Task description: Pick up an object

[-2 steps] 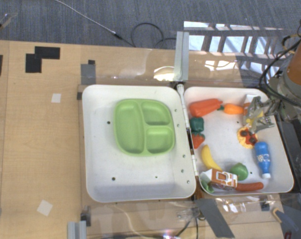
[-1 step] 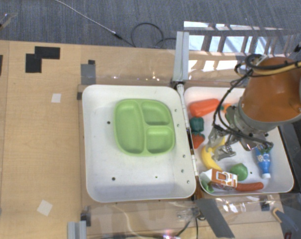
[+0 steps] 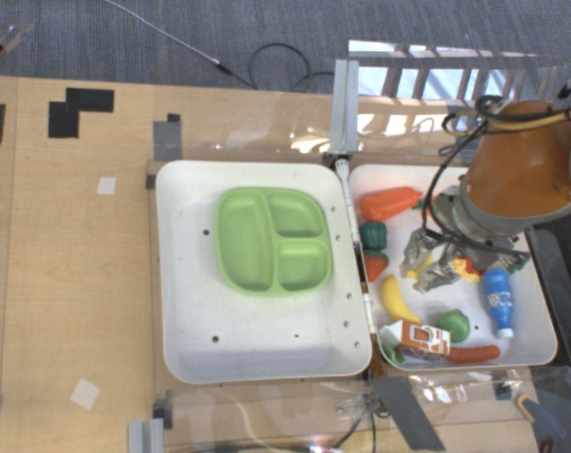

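Hovering the gripper (image 3: 434, 264) low in the right bin (image 3: 546, 347), I couldn't tell its grip state. Nearest obj was the banana (image 3: 395, 299), just below-left; I judged centring over it before descending was best.

Green divided plate (image 3: 272, 241): set mid-frame in the left white bin (image 3: 186, 333).
Black cable (image 3: 266, 61): looped at upper centre.
Black squares (image 3: 77, 109): seen upper left on the wooden bench (image 3: 68, 281).
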You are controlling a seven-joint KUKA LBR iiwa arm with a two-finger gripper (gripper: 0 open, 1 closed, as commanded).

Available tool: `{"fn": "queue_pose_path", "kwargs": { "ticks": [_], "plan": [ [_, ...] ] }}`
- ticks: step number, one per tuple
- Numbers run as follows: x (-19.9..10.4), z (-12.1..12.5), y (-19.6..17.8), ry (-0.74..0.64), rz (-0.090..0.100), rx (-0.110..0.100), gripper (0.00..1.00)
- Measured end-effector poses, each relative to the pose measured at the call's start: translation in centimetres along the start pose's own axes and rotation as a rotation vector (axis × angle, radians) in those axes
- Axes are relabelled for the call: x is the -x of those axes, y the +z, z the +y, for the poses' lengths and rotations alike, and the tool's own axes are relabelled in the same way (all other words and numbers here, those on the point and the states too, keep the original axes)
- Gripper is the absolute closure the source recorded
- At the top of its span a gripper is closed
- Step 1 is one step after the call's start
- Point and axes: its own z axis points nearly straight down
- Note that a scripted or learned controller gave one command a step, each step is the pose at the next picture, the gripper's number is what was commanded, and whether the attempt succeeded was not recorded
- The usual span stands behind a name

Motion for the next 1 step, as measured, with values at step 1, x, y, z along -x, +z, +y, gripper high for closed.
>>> {"fn": "queue_pose_path", "kwargs": {
  "ticks": [1],
  "plan": [
    [2.29, -5.86, -1.79, -0.381, -0.004, -0.003, 1.00]
  ]
}}
